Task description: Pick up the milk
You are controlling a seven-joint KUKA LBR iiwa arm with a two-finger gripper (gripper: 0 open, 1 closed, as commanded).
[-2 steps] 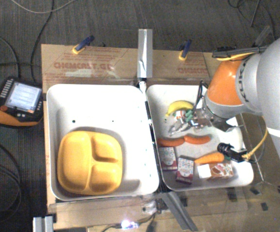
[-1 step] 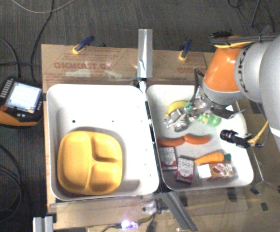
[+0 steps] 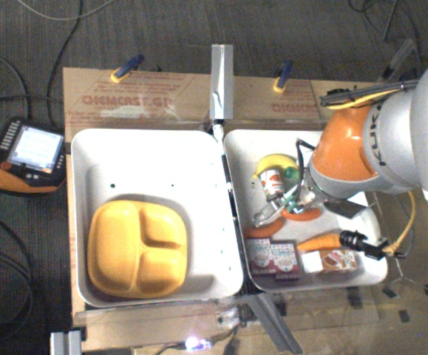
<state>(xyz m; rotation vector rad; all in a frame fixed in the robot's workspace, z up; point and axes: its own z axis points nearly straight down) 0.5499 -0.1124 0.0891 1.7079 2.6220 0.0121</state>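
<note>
A grey arm (image 3: 391, 139) with an orange band reaches in from the right over a table (image 3: 154, 95) that carries two shallow white bins side by side. The left bin (image 3: 125, 154) holds one thing: a yellow divided tray (image 3: 137, 248) lying in its near half. The right bin (image 3: 236, 161) holds the clutter. The arm's pincer (image 3: 271, 211) hangs low in the middle of this bin, its metal fingers (image 3: 264, 214) slanting down toward the left; whether they are spread or closed cannot be told, and nothing is seen between them. Just above the fingers stands one small jar (image 3: 273, 183) with a red label and white lid, touching one yellow fruit-like thing (image 3: 274, 161) behind it, with one small green item (image 3: 292, 174) beside them. One flat orange disc (image 3: 302, 214) lies partly under the wrist. Along the bin's near edge lies one dark red carton with two pictured panels (image 3: 273, 256), likely the milk, flat on its side and apart from the fingers. To its right rest one orange carrot (image 3: 321, 241) and one white-and-red packet (image 3: 335, 260). Two blue-and-yellow clamps (image 3: 127, 68) pin the table's far edge, and one handheld control pendant (image 3: 27, 156) sits off to the left.
</note>
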